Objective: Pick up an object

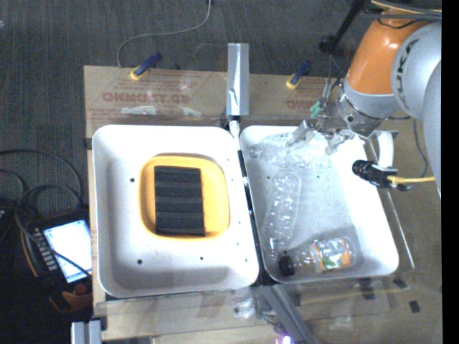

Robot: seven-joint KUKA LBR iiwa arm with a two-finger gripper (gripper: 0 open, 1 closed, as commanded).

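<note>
Dark carpet surrounds my bench, and well to the claw's left I see the left bin (107, 192) holding a yellow tray (147, 192) with a black ribbed insert (179, 201). Nearer, in the right bin (376, 228), a clear crumpled bottle (285, 201) lies below and left of the claw, and a bottle with an orange label (321, 255) lies along the near wall. My claw (318, 136) hangs over that bin's far edge, fingers spread, pinching nothing.

Robot lab bench
Two white bins (107, 192) left of the gripper (319, 133), clamps (145, 65), loose cables (43, 192) on dark carpet.
</note>
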